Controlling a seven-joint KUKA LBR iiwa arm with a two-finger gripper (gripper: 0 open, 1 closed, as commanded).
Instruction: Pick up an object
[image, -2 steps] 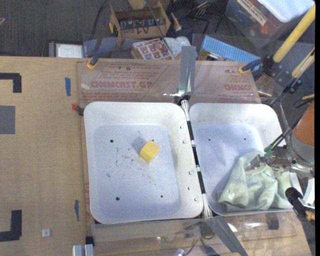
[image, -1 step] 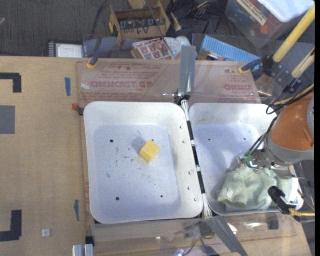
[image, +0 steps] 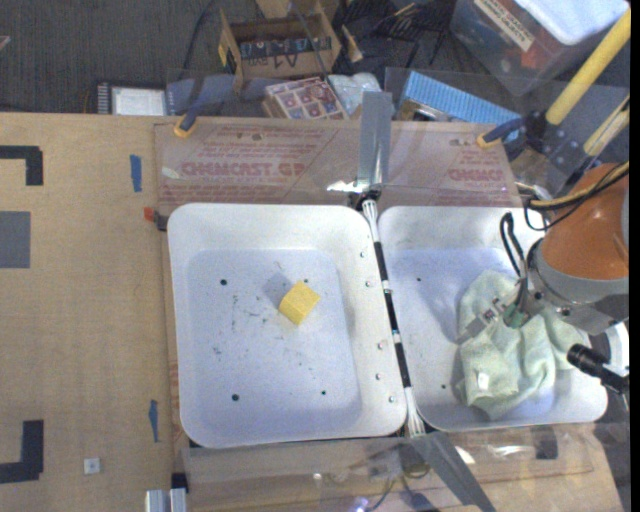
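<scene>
A small yellow block (image: 299, 303) lies near the middle of the left bin (image: 200, 240). A crumpled pale green cloth (image: 505, 355) fills the right part of the right bin (image: 430, 250). My gripper (image: 508, 316) is down at the cloth's upper middle, pressed into its folds. The grey wrist and orange band (image: 590, 250) rise above it at the right edge. The cloth lies on the bin floor, and no part of it looks lifted.
A metal divider (image: 385, 300) runs between the two bins. A clear panel stands behind them, with clutter and boxes beyond. Bare wooden bench (image: 80, 330) stretches to the left of the bins.
</scene>
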